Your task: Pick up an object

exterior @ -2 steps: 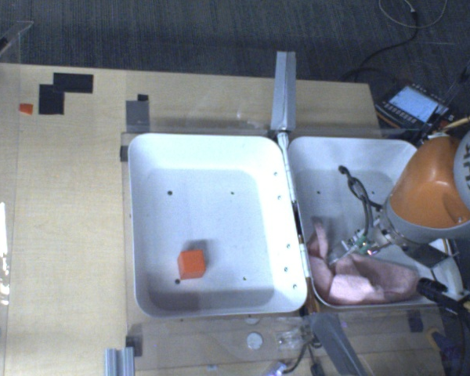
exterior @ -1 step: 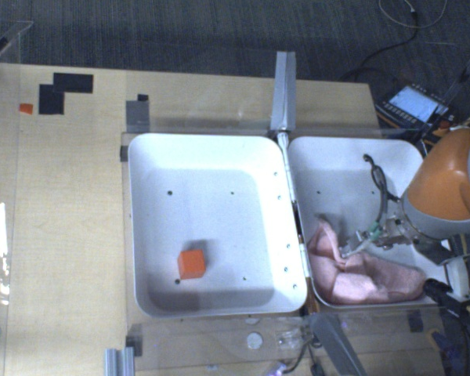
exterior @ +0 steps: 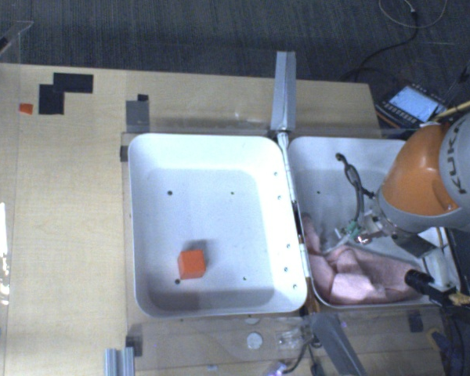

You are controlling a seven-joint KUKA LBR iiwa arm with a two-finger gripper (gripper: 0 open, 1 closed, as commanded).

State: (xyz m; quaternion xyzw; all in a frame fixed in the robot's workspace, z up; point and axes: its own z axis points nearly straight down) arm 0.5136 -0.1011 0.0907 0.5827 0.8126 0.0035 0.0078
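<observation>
A: Right, item 1, lower left of centre: shallow white plastic bin, left one [exterior: 145, 210]. Contents: one small orange cube [exterior: 192, 264], sitting on the bin floor toward its lower-left part, w/ a short shadow at its lower edge.

B: Item 2?

A: Shallow white plastic bin, right one [exterior: 321, 171], touching the first along the centre divider. Contents: crumpled pink cloth [exterior: 352, 276] filling its lower part, up against the left wall.

B: Arm?

A: Grey KUKA arm w/ orange band [exterior: 419, 178], right of frame, reaching in over the right bin. Two-finger gripper [exterior: 352, 232] is low over the upper edge of the pink cloth, well apart from the cube.

B: Gripper state?

A: Cannot tell; too small and cluttered w/ cable there. Nothing visibly held.

B: Misc?

A: Light wooden bench top [exterior: 63, 233]; black L-shaped marker [exterior: 63, 91] upper left, small orange square [exterior: 26, 109] just beside it.
</observation>
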